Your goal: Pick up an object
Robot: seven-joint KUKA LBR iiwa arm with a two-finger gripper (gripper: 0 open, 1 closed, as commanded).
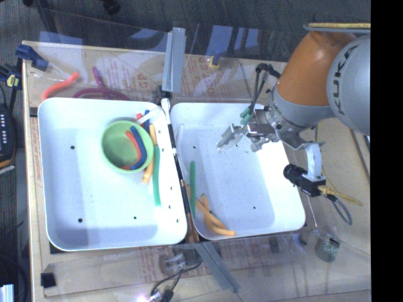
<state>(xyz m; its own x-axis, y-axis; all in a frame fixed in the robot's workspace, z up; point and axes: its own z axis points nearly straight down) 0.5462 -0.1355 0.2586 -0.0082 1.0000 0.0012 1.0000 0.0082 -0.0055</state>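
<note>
Gripper (232,134) hangs above right bin (286,216), can't tell its grip state, well apart from green stick (192,180) and orange pieces (213,218), risk: grabs nothing

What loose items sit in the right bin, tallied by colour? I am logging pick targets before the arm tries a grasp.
Green stick: 1
Orange pieces: 2, as far as the overlap lets me tell
Total: 3, all near the right bin's left and front edge; the tool hangs over its back part.
</note>
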